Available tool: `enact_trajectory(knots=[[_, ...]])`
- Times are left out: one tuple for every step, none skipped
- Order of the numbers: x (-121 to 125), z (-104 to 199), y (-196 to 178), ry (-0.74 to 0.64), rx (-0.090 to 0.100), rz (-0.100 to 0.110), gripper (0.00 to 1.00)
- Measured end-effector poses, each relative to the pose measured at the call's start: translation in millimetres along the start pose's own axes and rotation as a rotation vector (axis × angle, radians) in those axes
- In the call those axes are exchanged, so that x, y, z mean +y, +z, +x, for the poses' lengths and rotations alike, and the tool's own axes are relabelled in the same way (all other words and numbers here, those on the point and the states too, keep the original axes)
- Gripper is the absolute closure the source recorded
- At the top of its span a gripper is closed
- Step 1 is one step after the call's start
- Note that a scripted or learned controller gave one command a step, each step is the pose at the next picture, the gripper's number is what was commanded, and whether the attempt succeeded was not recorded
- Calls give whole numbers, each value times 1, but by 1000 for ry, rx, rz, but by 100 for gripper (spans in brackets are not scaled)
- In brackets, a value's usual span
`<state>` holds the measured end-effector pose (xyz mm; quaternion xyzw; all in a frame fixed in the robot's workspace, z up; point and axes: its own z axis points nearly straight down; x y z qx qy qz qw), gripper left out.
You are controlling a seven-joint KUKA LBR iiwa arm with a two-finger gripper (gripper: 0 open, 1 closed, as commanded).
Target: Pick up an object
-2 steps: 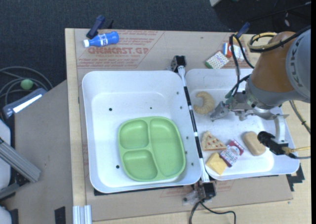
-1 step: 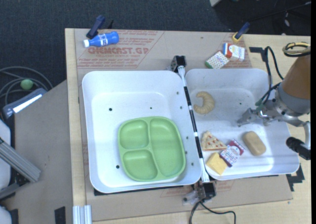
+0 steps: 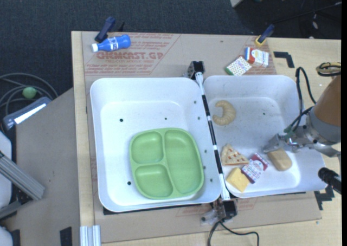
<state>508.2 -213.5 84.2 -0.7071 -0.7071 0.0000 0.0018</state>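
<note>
Cable: a black lead [image 3: 227, 227] trails off the near edge of the surface [image 3: 157, 226], its end cut off by the frame.
Cheese wedge: a yellow block [image 3: 237, 179] at the near left of the right bin [image 3: 260, 85].
Packet: a small red-and-white wrapper [image 3: 255, 168] just right of the cheese, print too small to read.
Pizza slice: a triangular piece [image 3: 233, 156] against the bin's left wall.
Bread piece: a tan chunk [image 3: 280, 160] just right of the packet, beside the pincer.
Pincer: [image 3: 277, 143] low in the right bin, a metal finger [image 3: 271, 144] splayed out left; cannot tell if it is open or closed, and nothing shows between its tips.
Arm: mostly cut off at the right.
Plate: a green divided plate [image 3: 165, 162] in the left bin [image 3: 108, 131].
Croissant: a curved pastry [image 3: 224, 112] farther back in the right bin.
Far surface: a blue-and-white bottle [image 3: 111, 43] and small boxes [image 3: 246, 62].
</note>
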Motion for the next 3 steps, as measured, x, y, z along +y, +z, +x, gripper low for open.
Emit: enact_trajectory(knots=[[1, 0, -10, 1, -2, -3, 100], [43, 48, -100, -2, -3, -5, 100], [147, 123, -104, -2, -2, -4, 100]])
